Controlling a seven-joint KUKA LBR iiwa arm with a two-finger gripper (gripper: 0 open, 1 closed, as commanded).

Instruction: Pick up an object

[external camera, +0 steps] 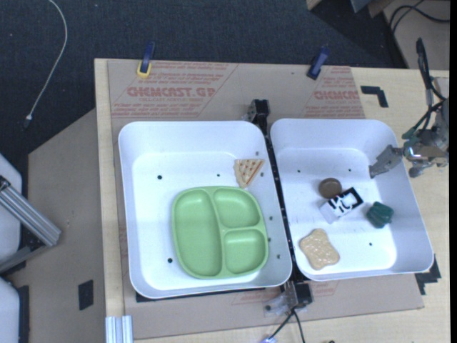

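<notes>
writing: bench (pixel 214 84) board has red print, mirrored/upside down; reads roughly "CHEMCAST GP", repeated above both bins, rest too small to read
left bin (pixel 143 156): green three-compartment plate (pixel 218 231) plus a tan waffle-pattern wedge (pixel 248 170) just beside the plate's far edge, near the bin's right wall
right bin (pixel 400 252): four small items
brown disc (pixel 330 188): round, flat, mid-bin, touching the black-and-white block
black-and-white block (pixel 340 204): white box with black marking on top, marking not legible
dark green piece (pixel 380 214): small, chunky, just right of the block, apart from it
toast-like piece (pixel 318 249): tan, irregular outline, flat on bin floor, nearest the front edge
claw (pixel 382 161): at the right bin's far-right side, over the rim area, grey finger pointing in toward the bin; nothing between the fingers; can't tell if spread or pressed together
claw vs items: well apart from all four
clamps: blue/yellow clip (pixel 146 61) and blue clip (pixel 318 63) on the board's far edge
</notes>
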